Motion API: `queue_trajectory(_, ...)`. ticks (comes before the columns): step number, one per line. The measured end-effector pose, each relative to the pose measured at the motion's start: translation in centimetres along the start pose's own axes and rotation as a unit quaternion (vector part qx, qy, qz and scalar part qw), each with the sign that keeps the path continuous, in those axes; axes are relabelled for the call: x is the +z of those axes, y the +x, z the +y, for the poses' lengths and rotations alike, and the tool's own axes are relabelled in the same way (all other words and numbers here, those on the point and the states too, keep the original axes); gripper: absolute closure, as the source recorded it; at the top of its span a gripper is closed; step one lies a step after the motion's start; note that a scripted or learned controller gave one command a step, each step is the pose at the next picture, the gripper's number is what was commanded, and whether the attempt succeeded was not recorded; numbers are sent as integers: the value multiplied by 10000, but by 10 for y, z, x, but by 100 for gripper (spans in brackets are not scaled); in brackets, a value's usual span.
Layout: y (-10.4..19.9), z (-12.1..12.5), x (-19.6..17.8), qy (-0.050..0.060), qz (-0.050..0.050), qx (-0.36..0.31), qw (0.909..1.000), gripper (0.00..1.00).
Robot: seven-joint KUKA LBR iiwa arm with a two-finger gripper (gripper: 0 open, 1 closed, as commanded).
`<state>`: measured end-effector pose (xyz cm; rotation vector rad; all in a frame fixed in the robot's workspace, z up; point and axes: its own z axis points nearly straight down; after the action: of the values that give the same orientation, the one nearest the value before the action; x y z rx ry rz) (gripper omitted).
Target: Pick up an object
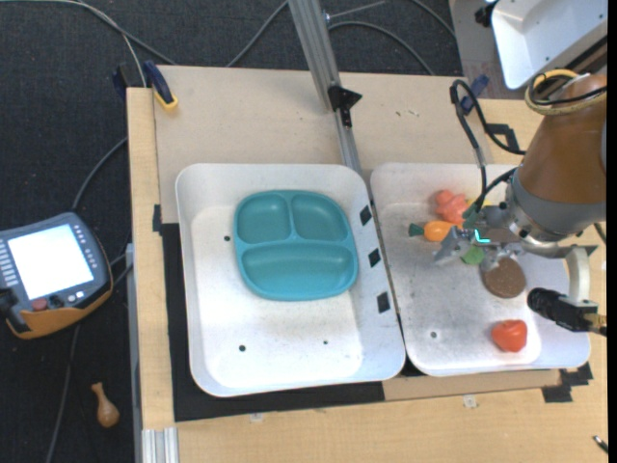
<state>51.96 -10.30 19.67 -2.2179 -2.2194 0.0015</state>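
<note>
1. The surface (pixel 251 114) is tan board and carries two shallow white bins side by side.
2. The left bin (pixel 207 355) holds a teal plate (pixel 294 242) with three compartments; the plate lies flat in the upper middle of that bin.
3. The right bin (pixel 434 350) holds the loose objects and the working end of the arm.
4. The arm (pixel 569 162) comes in from the right, orange band above the grey wrist, and hangs over the upper right part of the right bin.
5. The claw (pixel 469 244) points left and down, low over the bin floor. Whether it is wide or narrow I cannot tell; the parts there are small and cluttered, with a green light among them.
6. An orange piece (pixel 437 230) lies just left of the claw, near or touching its tip; contact is not clear.
7. A pink-orange piece (pixel 448 203) lies just above that one, near the bin's upper rim.
8. A brown disc (pixel 504 280) lies just below the claw, partly under the wrist.
9. A red piece (pixel 510 335) sits near the bin's lower right corner, well apart from the claw.
10. Nothing is seen held in the claw.
</note>
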Motion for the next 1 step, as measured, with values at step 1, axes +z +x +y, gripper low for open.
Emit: queue_trajectory(1, 0, 0, -1, -8, -1, -1, 10000, 0)
